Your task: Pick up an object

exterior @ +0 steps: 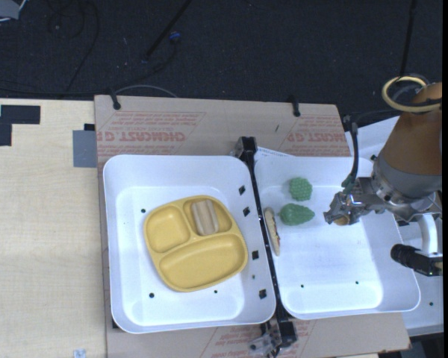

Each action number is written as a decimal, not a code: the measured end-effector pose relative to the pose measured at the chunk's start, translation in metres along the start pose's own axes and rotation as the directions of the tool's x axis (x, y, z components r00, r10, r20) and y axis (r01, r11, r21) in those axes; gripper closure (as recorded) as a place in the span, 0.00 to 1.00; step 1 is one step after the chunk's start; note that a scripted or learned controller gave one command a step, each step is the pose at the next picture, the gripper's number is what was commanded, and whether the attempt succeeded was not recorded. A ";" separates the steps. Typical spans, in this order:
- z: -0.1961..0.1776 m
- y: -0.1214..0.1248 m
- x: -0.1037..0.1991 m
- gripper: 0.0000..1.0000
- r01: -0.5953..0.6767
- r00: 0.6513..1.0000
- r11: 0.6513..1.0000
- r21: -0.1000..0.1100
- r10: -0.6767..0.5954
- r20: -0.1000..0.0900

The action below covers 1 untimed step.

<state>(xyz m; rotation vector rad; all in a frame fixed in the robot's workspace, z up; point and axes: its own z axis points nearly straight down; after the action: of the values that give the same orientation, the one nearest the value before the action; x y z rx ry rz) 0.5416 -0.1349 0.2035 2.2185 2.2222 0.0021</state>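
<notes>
Reaching in from the right, the arm (411, 151) is cut off at the frame edge, and its claw (342, 213) hangs low over the right bin (336, 289); its state is too small and dark to tell. Two green lumps lie left of it: one (300, 189) farther back, one (296, 215) nearer. A tan piece (272, 231) rests against the bins' shared wall. The left bin (127, 200) holds one yellow divided plate (194, 252) with a brownish item (204, 216) in one compartment.
</notes>
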 end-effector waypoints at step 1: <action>-0.045 -0.006 -0.002 1.00 0.000 1.000 1.000 0.000 0.000 0.000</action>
<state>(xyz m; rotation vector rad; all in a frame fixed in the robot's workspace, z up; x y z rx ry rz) 0.5360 -0.1372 0.2480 2.2182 2.2221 0.0016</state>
